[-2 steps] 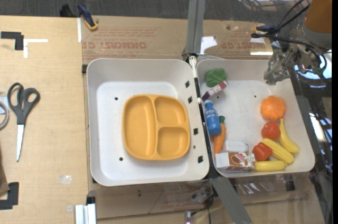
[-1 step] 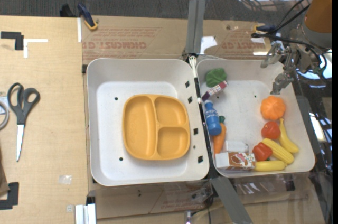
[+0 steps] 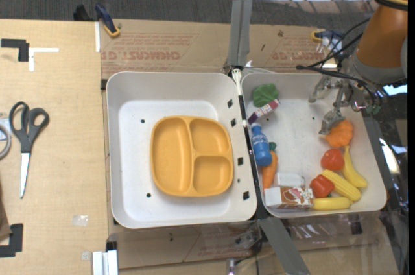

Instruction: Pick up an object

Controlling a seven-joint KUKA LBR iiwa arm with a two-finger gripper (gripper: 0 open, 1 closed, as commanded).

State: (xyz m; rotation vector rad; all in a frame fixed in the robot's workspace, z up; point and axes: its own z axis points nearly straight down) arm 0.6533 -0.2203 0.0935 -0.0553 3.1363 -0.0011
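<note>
Cardboard lines the desk under both bins — near the right bin's [image 3: 295,82] far-right corner, the gripper [image 3: 332,117] hangs just beside an orange toy [image 3: 340,133]; grip state unclear.

- cardboard sheet [image 3: 172,47] behind the left bin [image 3: 123,137]: red print, upside down from this camera, looks like "CHEMCAL GR…", rest unreadable
- second red print on the cardboard behind the right bin [image 3: 305,98]: too blurred
- small carton [image 3: 295,196] at the right bin's front: label illegible
</note>
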